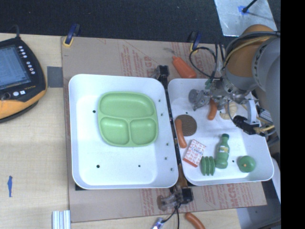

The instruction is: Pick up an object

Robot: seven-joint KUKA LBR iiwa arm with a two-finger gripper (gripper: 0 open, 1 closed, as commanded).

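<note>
Bins sit side by side before you on a cardboard sheet (119,51). Your left bin (81,128) carries a green divided plate (127,118) near its centre. Your right bin (259,173) carries the small things. An orange carrot-like piece (212,111) sits near the far edge, right under the gripper (213,95); you cannot tell whether the fingers are spread or pinching it. A brown disc (188,124) and an orange sausage (181,133) lie along the left edge. A red and white packet (194,152) rests just below them. Near the front edge stand a ridged green piece (207,165), a green bottle (222,150) and a green apple (246,163) toward the front right corner.
</note>
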